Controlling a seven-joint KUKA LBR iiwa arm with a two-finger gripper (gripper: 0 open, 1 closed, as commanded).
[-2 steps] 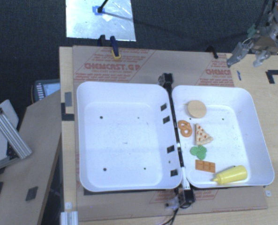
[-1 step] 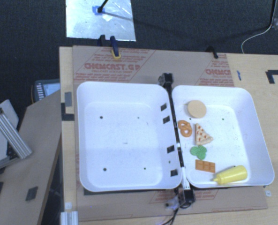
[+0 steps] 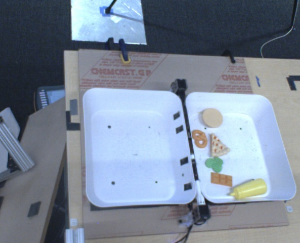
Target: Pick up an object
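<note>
Cardboard-topped desk (image 3: pixel 139 67) w/ two white bins; right bin (image 3: pixel 271 135) has round tan biscuit (image 3: pixel 212 118), yellow plastic bottle (image 3: pixel 249 188). Nothing lifted yet; hand state: can't tell.

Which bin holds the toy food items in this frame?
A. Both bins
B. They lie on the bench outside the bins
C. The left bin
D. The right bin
D: the round cookie, pretzel, pizza slice and yellow bottle all lie in the right bin.
</note>
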